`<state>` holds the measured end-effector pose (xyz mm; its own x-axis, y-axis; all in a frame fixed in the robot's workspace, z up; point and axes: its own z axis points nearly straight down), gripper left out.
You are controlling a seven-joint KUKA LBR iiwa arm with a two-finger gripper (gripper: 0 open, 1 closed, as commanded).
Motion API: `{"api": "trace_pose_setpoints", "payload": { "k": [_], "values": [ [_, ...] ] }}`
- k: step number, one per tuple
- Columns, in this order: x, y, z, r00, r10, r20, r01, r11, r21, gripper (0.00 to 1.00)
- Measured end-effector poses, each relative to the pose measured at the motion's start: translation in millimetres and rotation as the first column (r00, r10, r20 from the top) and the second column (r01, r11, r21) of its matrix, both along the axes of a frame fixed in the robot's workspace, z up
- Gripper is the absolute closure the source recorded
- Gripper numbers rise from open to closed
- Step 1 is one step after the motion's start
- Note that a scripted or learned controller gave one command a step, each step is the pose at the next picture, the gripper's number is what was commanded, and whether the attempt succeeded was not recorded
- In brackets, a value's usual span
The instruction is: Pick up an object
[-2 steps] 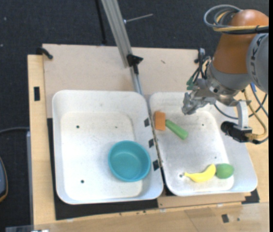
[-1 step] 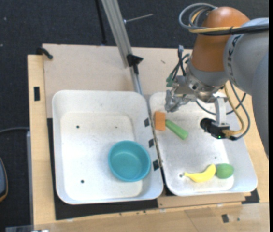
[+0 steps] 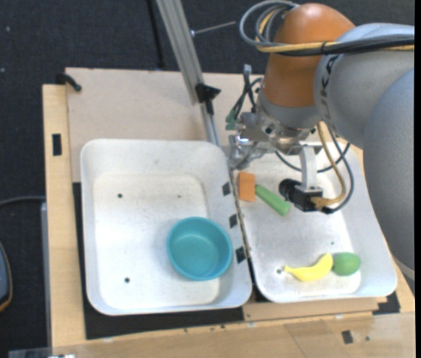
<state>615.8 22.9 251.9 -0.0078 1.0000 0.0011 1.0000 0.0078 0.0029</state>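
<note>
My gripper point(image 3: 241, 151) hangs under the orange-banded wrist at the back left corner of the right bin point(image 3: 359, 222), just above a small orange block point(image 3: 247, 187). A green cylinder point(image 3: 272, 200) lies right beside that block, slanting to the right. Near the front of the same bin, a yellow banana point(image 3: 307, 271) touches a green lime-like ball point(image 3: 346, 263). A blue bowl point(image 3: 199, 247) sits upright in the left bin point(image 3: 113, 200), near its front right corner. Nothing shows between the gripper's tips.
The divider where the two bins meet point(image 3: 238, 222) runs just left of the orange block. A slanted aluminium post point(image 3: 184, 51) rises behind the bins. A black cable fitting point(image 3: 302, 195) hangs from the arm over the right bin.
</note>
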Motion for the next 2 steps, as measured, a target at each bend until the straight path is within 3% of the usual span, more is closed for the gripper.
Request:
{"api": "trace_pose_setpoints", "payload": {
  "k": [1,2],
  "values": [
    [12.9,52.4,-14.1,1.0,-0.001,0.0,0.001,1.0,-0.001,1.0],
    [12.8,48.9,-13.3,1.0,-0.005,0.0,0.005,1.0,-0.003,0.0]
  ]
}}
